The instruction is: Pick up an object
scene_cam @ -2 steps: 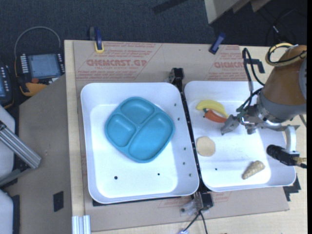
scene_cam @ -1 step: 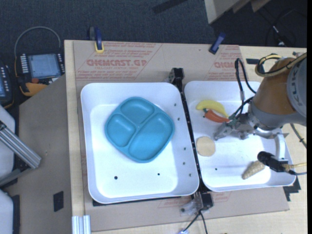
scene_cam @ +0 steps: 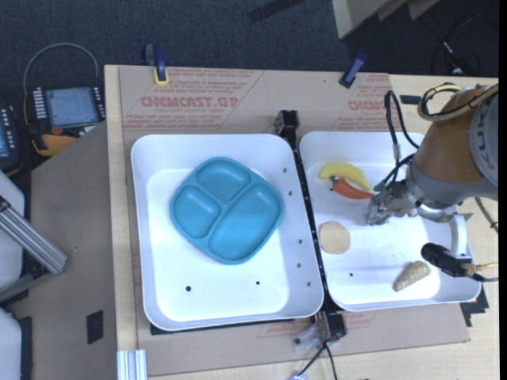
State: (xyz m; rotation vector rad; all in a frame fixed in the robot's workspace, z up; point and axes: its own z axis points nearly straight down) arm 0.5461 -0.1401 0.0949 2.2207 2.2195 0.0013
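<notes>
The tool [scene_cam: 383, 210] hangs low over the shallow white bin on the view's right [scene_cam: 372, 261], just beside the right-hand tip of a slim orange-red toy shaped like a pepper or carrot [scene_cam: 351, 188]. This looks like the nearest thing to pick up. Whether the tool is spread or pressed together I cannot tell from this slanted view, and nothing shows as held in it. To do the grasp well, I judge the tool should shift a little toward the view's left, so that it sits over the middle of the orange-red toy rather than over its end. It should then close across the narrow width, not along the length. The small curved yellow toy banana [scene_cam: 345, 172] touches the toy's upper side, so a careless descent could land on both or push them toward the bin's wall. A closing line that keeps off the banana looks safer. A round flat tan disc like a biscuit [scene_cam: 333, 237] lies near, below the pair, and it is thin enough to be hard to pinch. A tan ridged lump like a pastry or shell [scene_cam: 411, 275] sits well apart by the bin's lower edge. On the view's left, the other white bin [scene_cam: 158, 279] holds a blue plastic plate with three compartments [scene_cam: 228, 210]. That plate is out of the way, and both bins rest on the board-covered tabletop [scene_cam: 238, 101].
</notes>
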